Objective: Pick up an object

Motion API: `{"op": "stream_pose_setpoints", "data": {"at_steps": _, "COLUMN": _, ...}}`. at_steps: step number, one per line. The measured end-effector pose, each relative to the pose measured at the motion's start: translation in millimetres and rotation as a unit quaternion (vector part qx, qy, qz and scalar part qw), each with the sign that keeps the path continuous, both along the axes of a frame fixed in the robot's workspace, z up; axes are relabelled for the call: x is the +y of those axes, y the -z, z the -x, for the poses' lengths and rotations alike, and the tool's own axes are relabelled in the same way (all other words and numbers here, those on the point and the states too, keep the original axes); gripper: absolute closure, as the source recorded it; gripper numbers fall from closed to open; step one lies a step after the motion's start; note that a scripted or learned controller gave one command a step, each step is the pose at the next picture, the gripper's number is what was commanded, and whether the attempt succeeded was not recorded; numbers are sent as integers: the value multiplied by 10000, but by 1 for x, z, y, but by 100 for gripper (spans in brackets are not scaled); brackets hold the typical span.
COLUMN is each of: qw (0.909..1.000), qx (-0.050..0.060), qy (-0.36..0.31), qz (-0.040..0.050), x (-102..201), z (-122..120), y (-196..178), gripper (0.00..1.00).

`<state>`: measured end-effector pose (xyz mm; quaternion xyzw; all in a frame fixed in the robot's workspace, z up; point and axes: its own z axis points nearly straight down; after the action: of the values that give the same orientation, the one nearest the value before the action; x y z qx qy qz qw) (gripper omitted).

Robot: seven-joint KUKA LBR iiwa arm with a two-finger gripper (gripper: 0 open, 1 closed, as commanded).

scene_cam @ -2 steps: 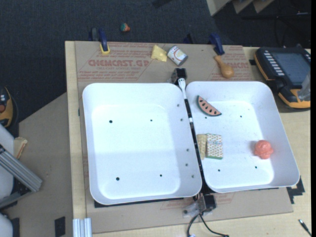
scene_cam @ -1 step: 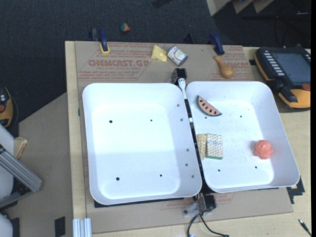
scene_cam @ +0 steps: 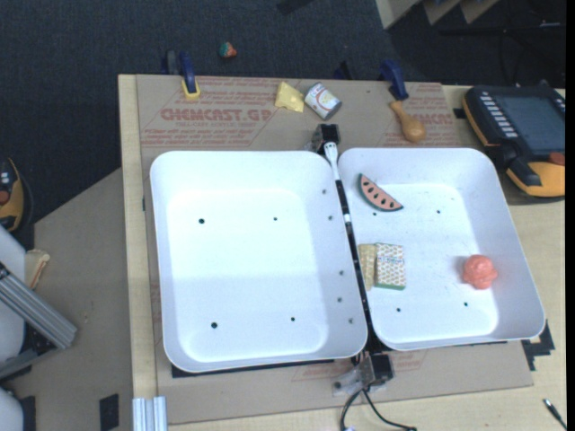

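- 2 shallow white plastic bins sit side by side on a brown cardboard sheet (scene_cam: 225, 115) printed with red lettering, their inner rims touching down the middle.
- The left bin (scene_cam: 171, 241) shows only its white floor, marked with 4 small dark dots.
- The right bin (scene_cam: 503, 232) holds 3 things, any of which could be the one to pick up.
- A flat watermelon-slice toy with red flesh and a green rind (scene_cam: 379, 194) lies near the far left corner of the right bin, tilted on the floor.
- A small square pale packet with a green and tan pattern (scene_cam: 384, 266) lies against the left wall of the right bin, just beside the seam between the 2 bins.
- A round pinkish-red lumpy ball (scene_cam: 480, 271) rests toward the right side of the same bin, well apart from the packet.
- I cannot tell the state of the gripper, whether spread or closed, from where I stand.
- Beyond the bins on the cardboard lie a yellow wedge-shaped piece (scene_cam: 289, 97), a small white and grey box (scene_cam: 322, 101) just beside it, and a tan wooden-looking pear-shaped piece (scene_cam: 409, 122) further right.
- 2 blue clamps pin the cardboard's far edge, 1 at the left (scene_cam: 187, 68) and 1 toward the right (scene_cam: 392, 77).
- A black and orange handheld control pendant (scene_cam: 526, 133) rests on the bench to the right of the bins.
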<state>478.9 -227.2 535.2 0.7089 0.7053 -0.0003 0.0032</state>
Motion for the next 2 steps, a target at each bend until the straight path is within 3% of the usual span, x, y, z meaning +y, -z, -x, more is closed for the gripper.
{"op": "stream_pose_setpoints", "data": {"at_steps": 1, "qw": 10000, "qx": -2, "qy": -27, "qz": -8, "x": 3, "z": -1, "y": 0, "gripper": 0}}
{"op": "stream_pose_setpoints", "data": {"at_steps": 2, "qw": 9999, "qx": 70, "qy": -78, "qz": -50, "x": 104, "z": -1, "y": 93, "gripper": 0}}
